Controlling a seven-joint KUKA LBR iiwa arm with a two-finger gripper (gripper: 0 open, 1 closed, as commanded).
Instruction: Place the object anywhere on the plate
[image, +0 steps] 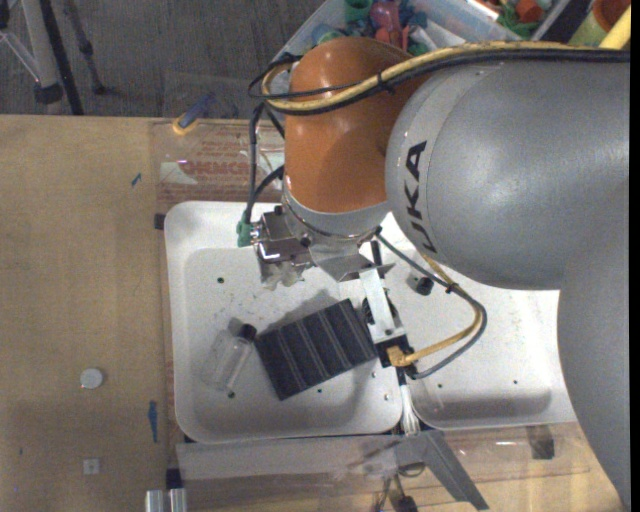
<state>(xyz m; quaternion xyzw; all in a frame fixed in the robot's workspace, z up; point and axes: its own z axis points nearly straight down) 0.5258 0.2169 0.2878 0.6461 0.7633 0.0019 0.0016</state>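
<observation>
Lying in the left bin (190, 300), clear vial (227, 355), long axis diagonal, black cap upper right, beside ribbed plate (315, 348), claw (283, 262) state unclear.

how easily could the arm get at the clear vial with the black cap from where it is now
Probably yes. The clear vial lies on its side on the left bin's floor, just beside the dark ribbed plate, with nothing over it. The wrist hangs above the same bin. The plate's closeness may crowd the fingers.
</observation>
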